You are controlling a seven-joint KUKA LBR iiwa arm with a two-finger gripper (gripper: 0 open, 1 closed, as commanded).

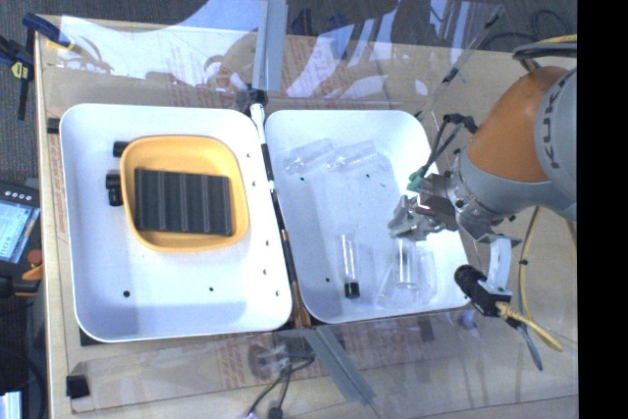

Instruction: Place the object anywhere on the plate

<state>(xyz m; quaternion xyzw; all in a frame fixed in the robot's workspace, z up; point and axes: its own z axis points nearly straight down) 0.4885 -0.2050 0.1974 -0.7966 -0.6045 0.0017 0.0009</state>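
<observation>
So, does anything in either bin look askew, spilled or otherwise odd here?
Mostly tidy. The yellow plate with a dark ridged centre sits flat in the left white bin. In the right white bin, clear plastic items lie scattered, and a clear tube with a black cap lies on its side near the gripper.

A robotics lab: wooden bench (pixel 147 373), two white bins (pixel 83 289), taped cables (pixel 275 388), clamps (pixel 44 29).
</observation>
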